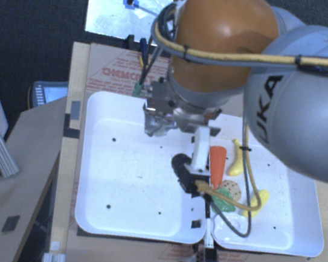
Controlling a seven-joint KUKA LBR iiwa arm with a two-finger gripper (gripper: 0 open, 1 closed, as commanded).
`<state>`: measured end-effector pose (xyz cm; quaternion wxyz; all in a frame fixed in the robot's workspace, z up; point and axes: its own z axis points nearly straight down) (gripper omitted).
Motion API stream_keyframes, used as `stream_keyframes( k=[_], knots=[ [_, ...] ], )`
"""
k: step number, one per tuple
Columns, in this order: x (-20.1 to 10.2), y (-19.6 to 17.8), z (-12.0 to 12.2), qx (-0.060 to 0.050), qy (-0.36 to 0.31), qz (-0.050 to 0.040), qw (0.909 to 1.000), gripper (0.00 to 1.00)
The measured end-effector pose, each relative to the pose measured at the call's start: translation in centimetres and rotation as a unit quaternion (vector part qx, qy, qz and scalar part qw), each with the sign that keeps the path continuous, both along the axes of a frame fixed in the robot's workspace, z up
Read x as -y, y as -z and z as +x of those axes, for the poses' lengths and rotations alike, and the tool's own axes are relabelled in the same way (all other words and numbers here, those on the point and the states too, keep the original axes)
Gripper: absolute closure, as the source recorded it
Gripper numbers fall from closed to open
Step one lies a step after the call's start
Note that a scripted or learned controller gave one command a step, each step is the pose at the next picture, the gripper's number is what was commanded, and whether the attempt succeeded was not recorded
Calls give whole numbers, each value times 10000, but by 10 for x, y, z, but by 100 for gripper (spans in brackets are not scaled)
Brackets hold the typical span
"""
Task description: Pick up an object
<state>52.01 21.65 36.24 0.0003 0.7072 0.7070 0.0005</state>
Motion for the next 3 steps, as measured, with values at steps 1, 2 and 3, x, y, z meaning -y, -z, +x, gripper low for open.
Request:
stream_keyframes(
  k=[1,2,3],
  knots=[
    [32,52,13,-12,10,-7,10000,100],
    [-4,-30,-35,29,-48,25,10000,100],
    [81,-75,11,36,36,-5,10000,100]
  ],
)
